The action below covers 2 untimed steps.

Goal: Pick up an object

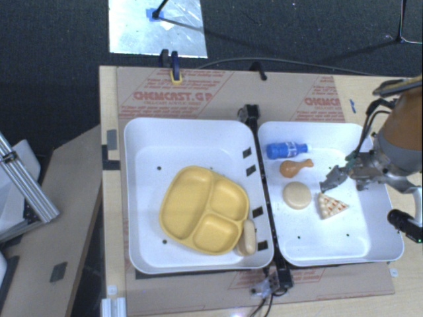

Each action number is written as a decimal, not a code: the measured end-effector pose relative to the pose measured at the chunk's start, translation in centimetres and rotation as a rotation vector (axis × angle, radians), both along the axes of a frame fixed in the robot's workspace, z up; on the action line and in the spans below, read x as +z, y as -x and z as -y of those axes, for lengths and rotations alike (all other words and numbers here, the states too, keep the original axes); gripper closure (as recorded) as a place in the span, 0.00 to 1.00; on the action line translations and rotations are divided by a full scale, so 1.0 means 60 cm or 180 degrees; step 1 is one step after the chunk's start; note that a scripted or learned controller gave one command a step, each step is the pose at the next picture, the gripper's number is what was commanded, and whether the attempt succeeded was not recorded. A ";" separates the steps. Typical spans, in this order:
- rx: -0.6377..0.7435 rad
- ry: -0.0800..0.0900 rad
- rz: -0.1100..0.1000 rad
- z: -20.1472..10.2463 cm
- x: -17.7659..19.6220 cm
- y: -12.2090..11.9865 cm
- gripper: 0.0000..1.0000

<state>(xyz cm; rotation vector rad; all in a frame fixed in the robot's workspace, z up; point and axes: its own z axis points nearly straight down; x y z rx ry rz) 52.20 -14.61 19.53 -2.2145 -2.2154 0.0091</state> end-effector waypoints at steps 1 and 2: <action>0.0010 0.0008 0.0038 0.000 0.010 -0.005 0.00; 0.0005 0.0004 0.0027 -0.005 -0.060 -0.004 0.00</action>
